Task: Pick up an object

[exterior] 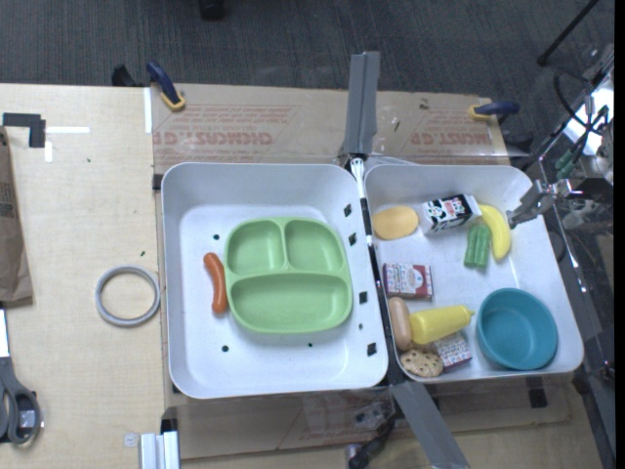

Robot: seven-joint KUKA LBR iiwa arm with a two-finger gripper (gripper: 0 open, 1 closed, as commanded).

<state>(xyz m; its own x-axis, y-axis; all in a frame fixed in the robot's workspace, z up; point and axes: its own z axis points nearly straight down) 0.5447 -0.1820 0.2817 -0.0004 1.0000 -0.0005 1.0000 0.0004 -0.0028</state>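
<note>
Camera view looks down on the right bin (562, 291), which holds the loose items: a banana (496, 231) and a green piece (477, 245) near its far right corner, a small milk carton (448, 212) and a yellow bun (395, 222) along the far edge, a blue bowl (517, 328) at the near right corner. The jaws (532, 206) hover just beside the banana at the bin's right edge; how far open they are cannot be told. A green divided plate (288, 275) fills the left bin (186, 291) on the counter (78, 213).
</note>
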